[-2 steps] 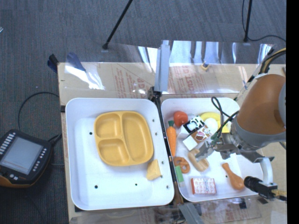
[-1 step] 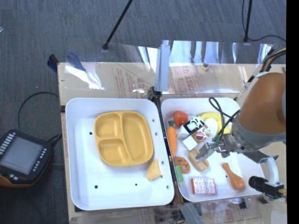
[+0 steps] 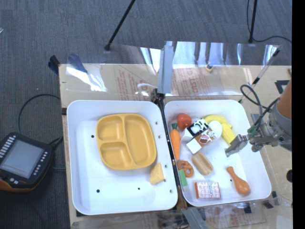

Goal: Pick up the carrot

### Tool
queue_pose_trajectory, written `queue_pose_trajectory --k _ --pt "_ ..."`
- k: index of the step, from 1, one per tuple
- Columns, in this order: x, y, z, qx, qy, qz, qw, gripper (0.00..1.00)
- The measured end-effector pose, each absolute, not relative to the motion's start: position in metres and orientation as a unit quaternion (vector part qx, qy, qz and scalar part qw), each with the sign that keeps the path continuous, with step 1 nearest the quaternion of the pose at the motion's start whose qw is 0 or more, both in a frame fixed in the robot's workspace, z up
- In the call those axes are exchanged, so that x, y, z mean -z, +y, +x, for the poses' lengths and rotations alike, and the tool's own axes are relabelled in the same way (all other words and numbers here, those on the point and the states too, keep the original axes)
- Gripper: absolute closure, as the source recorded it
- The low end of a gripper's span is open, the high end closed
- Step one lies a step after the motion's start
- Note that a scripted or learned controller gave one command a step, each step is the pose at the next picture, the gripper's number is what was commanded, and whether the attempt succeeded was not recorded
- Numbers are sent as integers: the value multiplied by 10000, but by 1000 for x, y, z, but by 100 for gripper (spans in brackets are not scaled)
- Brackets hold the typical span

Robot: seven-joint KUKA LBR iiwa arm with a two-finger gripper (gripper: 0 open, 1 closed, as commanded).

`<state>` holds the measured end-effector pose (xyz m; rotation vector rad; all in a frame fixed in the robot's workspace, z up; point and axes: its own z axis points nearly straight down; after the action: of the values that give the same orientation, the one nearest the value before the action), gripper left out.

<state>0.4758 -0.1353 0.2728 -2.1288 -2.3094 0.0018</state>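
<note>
Where the bins meet, a smooth tapered carrot [image 3: 175, 143] lies.

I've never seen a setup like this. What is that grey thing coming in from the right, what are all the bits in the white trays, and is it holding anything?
You are looking down at a slant from a single camera fixed above a bench. The grey thing is a robot arm; its grasping tip, the end effector, hangs over the right bin and has nothing between its fingers.

That bin holds toy food: the carrot it is meant to pick up, lying along the left wall, plus a tomato, a banana, a pretzel, a hot dog, a drumstick and a small red packet.

The left bin holds a yellow divided plate and a wedge of cheese. The carrot is untouched, some way left of the end effector.
</note>
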Motion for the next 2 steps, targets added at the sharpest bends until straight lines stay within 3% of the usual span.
queue_pose_trajectory --k 1,2 --pt "-87 -174 475 -3 -7352 -6778 14 0" --pt "-110 -121 475 -4 -8492 -5281 32 0"
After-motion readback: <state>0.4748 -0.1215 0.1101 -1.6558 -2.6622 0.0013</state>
